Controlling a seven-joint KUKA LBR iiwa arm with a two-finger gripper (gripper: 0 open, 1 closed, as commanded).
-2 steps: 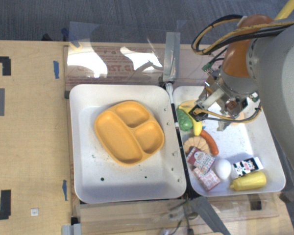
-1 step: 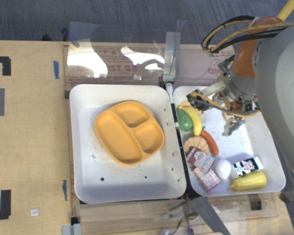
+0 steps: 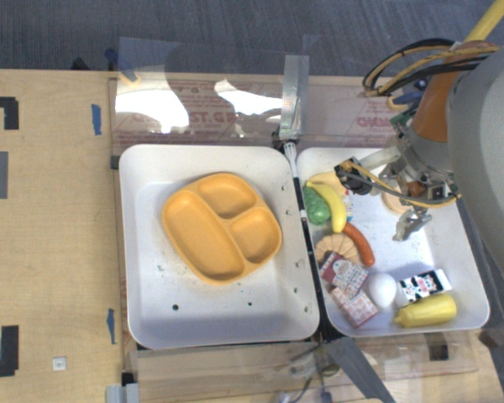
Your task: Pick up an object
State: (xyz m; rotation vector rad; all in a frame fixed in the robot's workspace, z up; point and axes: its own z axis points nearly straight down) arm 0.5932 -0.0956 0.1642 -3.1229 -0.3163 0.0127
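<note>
Gripper (image 3: 414, 222) hangs over right bin (image 3: 470, 259), upper part; fingers' state cannot be told, nothing seen between them.

Likely pick: yellow squeeze bottle (image 3: 426, 311) near bin's front edge, beside small black-and-white carton (image 3: 423, 285). Judged light, smooth, rounded, may slip; grip across middle.

Right bin also holds banana (image 3: 334, 201), green fruit (image 3: 317, 208), sausage (image 3: 360, 243), white egg (image 3: 381, 291), snack packet (image 3: 349, 290).

Left bin (image 3: 143, 292) holds orange divided plate (image 3: 223, 227).

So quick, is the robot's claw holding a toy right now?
End effector: over the right bin, above a bare patch of its floor. Nothing sits between its fingers; open or closed cannot be told.
</note>
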